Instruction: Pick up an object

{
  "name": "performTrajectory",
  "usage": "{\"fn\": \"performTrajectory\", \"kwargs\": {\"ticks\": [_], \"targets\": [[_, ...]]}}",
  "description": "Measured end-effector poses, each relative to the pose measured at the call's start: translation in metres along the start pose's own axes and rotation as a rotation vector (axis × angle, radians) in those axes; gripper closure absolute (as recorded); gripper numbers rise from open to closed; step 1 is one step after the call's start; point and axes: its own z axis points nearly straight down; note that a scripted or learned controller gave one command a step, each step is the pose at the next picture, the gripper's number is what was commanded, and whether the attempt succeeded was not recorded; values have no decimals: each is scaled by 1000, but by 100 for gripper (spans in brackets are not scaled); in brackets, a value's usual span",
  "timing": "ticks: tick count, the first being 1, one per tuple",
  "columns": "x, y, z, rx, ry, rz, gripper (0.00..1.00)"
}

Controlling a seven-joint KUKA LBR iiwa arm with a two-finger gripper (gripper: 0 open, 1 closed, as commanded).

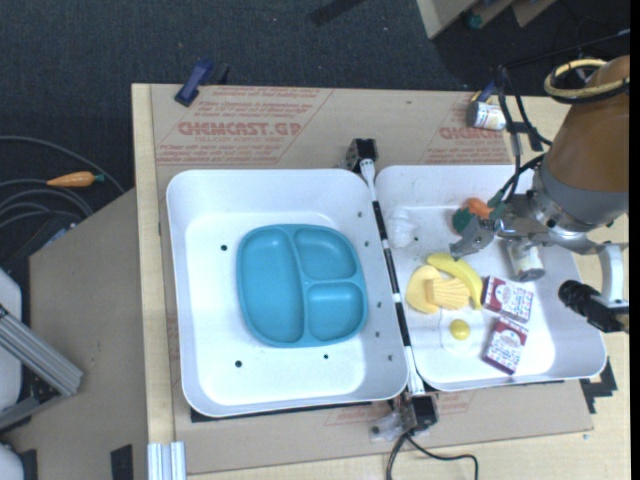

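Gripper [478,230] finger state unclear, just above banana [452,268]; risk: clustered yellow toy [440,291] beside banana blocks a clean grasp

Teal divided plate [300,283], white bins [200,268], yellow banana [452,270], red-white patterned packets [507,300], orange-banded grey arm [590,158].

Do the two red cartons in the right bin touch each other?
Apart. The camera view shows a strip of white bin floor between the upper carton and the lower carton.
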Motion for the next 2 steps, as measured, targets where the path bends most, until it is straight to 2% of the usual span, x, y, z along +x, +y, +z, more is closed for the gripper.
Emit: {"fn": "performTrajectory", "kwargs": {"ticks": [1, 2], "targets": [[-55, 10, 125, 1, 0, 1, 0], [1, 50, 124, 0, 1, -2, 0]]}}
